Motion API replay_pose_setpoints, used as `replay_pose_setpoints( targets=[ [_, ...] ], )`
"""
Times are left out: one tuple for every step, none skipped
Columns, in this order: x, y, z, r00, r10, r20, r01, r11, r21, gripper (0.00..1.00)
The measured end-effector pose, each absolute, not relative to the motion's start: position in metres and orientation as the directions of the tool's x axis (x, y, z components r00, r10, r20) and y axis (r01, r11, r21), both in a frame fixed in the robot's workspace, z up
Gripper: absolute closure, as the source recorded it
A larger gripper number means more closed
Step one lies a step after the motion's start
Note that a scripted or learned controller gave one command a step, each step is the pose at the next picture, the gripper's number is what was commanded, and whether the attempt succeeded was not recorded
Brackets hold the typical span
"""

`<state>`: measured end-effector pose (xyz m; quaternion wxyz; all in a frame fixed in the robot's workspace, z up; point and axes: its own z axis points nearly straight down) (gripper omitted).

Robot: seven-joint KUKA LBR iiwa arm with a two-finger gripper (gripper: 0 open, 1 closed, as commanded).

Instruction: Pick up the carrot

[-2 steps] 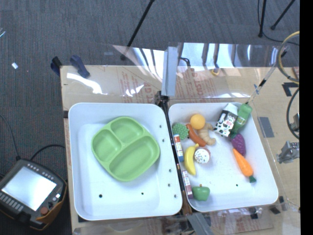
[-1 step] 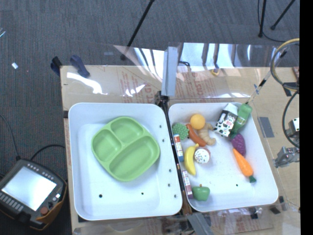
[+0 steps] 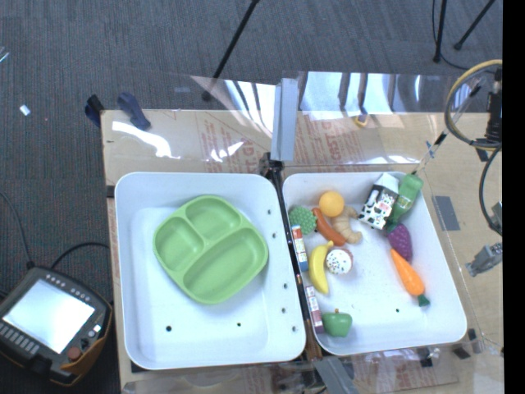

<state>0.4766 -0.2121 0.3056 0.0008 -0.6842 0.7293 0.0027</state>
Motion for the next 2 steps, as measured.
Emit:
replay_pose_setpoints(
  targets=[
    [0.4769, -0.2111, 0.3233, 0.139, -0.990, -0.007, -0.990, -0.139, 0.001, 1.00],
    [0.4764, -0.2122, 0.3139, 0.182, -0.983, -0.006, -0.983, -0.182, 0.001, 1.00]
  ],
)
